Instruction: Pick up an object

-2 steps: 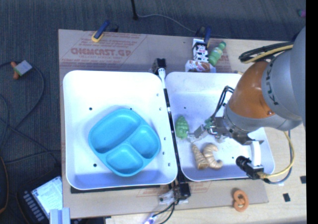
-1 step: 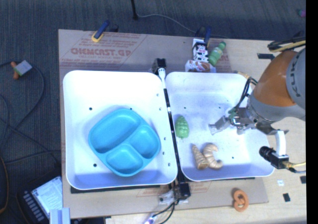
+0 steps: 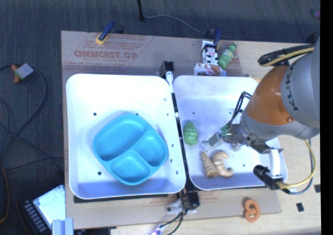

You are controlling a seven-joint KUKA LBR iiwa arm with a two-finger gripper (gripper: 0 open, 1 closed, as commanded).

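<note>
1. The table (image 3: 104,54) is a big brown board under everything, with red letters printed on its far part.
2. The left bin (image 3: 83,93) is white and sits far off to the left of the fingers, across the middle wall.
3. The right bin (image 3: 208,90) is white too, and the fingers hang low inside it.
4. The arm (image 3: 283,98) is grey with an orange band and comes in from the right, over the right bin.
5. The blue tray (image 3: 130,148) lies in the left bin, well away from the fingers. It has three dips in it.
6. The fingers (image 3: 221,136) point to the left. They look a little apart with nothing between them.
7. The tan shell toy (image 3: 217,163) lies in the right bin, just below the fingers and not touching them.
8. The green toy (image 3: 190,133) lies in the right bin, to the left of the fingers, close to the middle wall.
9. The small bottle (image 3: 226,56) with a green top stands on the table beyond the right bin, far above the fingers.
10. The orange ring (image 3: 252,209) lies on the table outside the right bin, below and to the right of the fingers.
</note>
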